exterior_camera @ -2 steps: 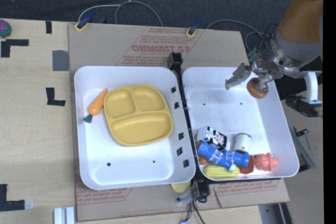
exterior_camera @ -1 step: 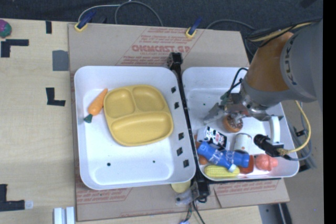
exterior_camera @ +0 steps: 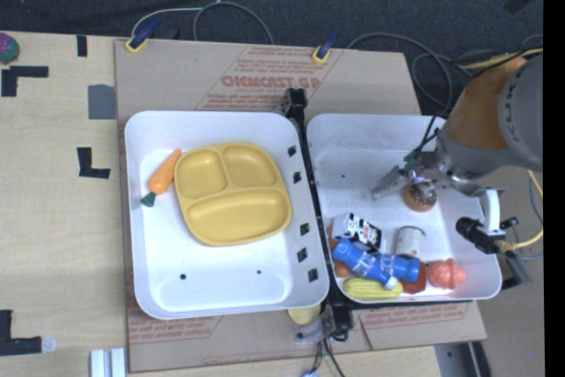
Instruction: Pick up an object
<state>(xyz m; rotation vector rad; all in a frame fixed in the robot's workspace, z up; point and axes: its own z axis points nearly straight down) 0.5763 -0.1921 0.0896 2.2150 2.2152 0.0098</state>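
Corn cob (exterior_camera: 372, 288) half hidden under blue bottle (exterior_camera: 378, 264).

- Two bins sit side by side on a board (exterior_camera: 265, 75) on the bench (exterior_camera: 53, 225).
- Left bin (exterior_camera: 212, 287): a plate (exterior_camera: 233, 193) in its rear half, a carrot (exterior_camera: 162, 174) just left of the plate.
- Right bin (exterior_camera: 353, 141): things crowd its front edge, namely a bottle (exterior_camera: 375, 264), corn (exterior_camera: 372, 288) before it, a cow (exterior_camera: 362, 230) behind it, a cup (exterior_camera: 407, 240) right of the cow, and a red toy (exterior_camera: 444, 275) at the far right.
- A ball (exterior_camera: 420, 197) lies behind the cup, under the gripper (exterior_camera: 415, 181).
- The arm (exterior_camera: 485, 128) reaches in over the right bin's right side.
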